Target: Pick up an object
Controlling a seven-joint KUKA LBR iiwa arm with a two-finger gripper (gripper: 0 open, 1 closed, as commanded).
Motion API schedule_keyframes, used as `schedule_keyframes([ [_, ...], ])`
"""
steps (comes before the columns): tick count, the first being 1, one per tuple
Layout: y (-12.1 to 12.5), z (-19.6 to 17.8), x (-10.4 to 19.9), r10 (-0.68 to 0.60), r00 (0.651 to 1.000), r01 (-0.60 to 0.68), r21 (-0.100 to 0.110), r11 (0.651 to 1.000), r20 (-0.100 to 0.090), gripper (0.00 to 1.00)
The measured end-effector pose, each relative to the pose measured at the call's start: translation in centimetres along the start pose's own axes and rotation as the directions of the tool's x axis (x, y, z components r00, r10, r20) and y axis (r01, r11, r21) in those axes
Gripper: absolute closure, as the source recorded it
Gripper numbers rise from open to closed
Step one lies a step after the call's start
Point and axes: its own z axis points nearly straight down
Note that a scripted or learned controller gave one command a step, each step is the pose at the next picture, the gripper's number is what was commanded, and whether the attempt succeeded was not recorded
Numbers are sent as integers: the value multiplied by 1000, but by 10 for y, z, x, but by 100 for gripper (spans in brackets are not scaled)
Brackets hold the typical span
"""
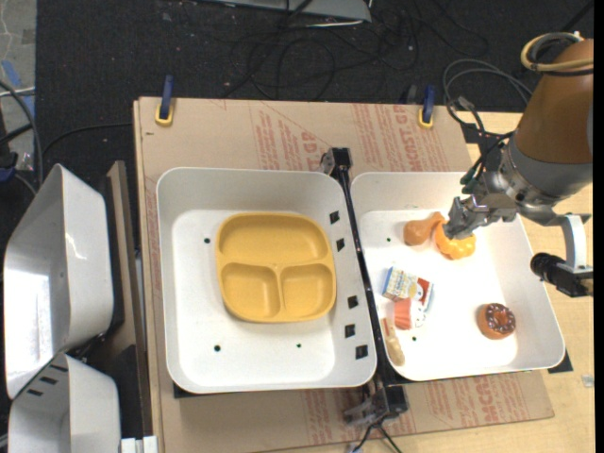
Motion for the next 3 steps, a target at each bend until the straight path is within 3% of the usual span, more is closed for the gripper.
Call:
schedule_keyframes([
  [3, -14, 25, 155, 0, 1000, 0, 1, 1000, 0, 100],
])
